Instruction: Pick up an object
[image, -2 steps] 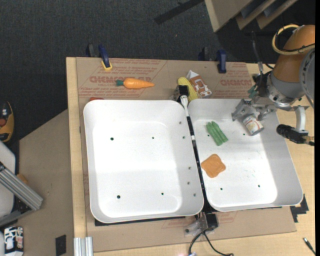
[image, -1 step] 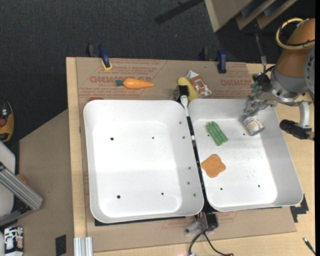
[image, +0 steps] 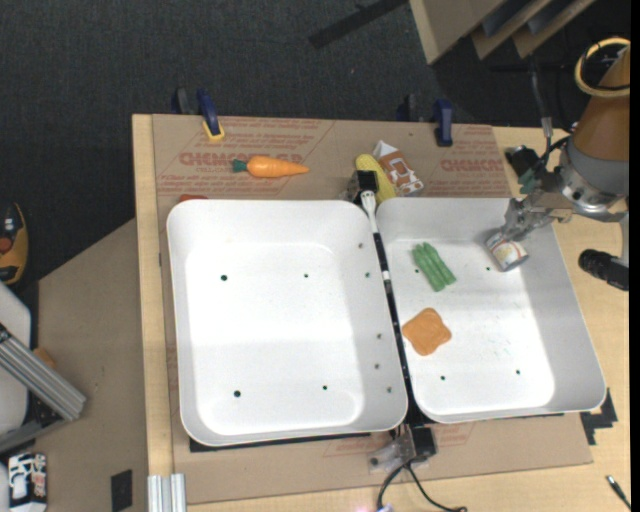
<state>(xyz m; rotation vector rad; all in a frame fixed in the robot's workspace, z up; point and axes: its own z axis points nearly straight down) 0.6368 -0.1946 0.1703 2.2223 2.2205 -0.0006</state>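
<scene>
Orange piece (image: 427, 332) sits at seven o'clock from the gripper (image: 507, 251), well apart; green piece (image: 434, 266) at nine; grip state unclear

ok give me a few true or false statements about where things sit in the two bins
1. The green object lies in the right bin. True.
2. The orange flat piece lies in the left bin. False: it lies in the right bin, below the green object in the view.
3. The carrot lies outside both bins, on the board behind the left bin. True.
4. The claw hovers over the left bin. False: it is over the right bin's far part.
</scene>
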